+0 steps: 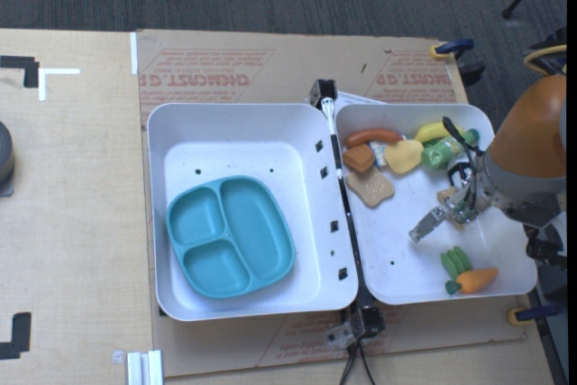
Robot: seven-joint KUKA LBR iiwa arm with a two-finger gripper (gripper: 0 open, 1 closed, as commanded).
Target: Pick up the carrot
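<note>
- Gripper [431,224] hangs over the right bin's [397,279] bare floor; you can't tell from here how it is set.
- Carrot [471,279] lies near it at about four o'clock, apart, green top toward the gripper.
- Toy foods cluster at your twelve o'clock.
- Blue tray [231,236] sits in the left bin [180,126].

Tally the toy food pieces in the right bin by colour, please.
Orange: 2, orange carrot with green top, orange-brown block
Red: 1, red sausage
Yellow: 2, yellow banana, pale yellow chunk
Green: 1, green piece
Tan: 1, tan bread slice
Total: 7
</note>
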